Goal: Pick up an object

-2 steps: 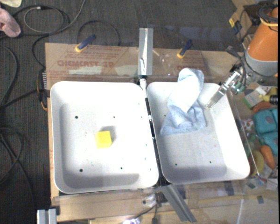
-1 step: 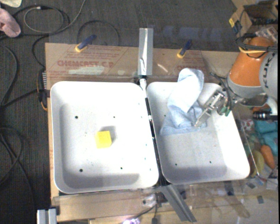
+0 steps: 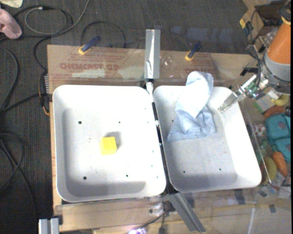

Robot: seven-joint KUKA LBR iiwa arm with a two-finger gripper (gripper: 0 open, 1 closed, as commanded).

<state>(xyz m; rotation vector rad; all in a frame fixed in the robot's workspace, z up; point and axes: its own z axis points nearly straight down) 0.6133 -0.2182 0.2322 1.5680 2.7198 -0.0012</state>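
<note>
A small yellow block lies near the middle of the left bin. A crumpled pale blue and white cloth is heaped in the back half of the right bin, its top leaning over the back rim. My gripper reaches in from the right, low over the right bin's back right corner, just right of the cloth. Its tip points toward the cloth's right edge. I see nothing held in it. The orange band of the arm is at the far right.
A metal bracket stands behind the gap between the bins. Two clamps hold the back board. Colourful clutter crowds the right side of the bench. Cables lie on the floor to the left.
</note>
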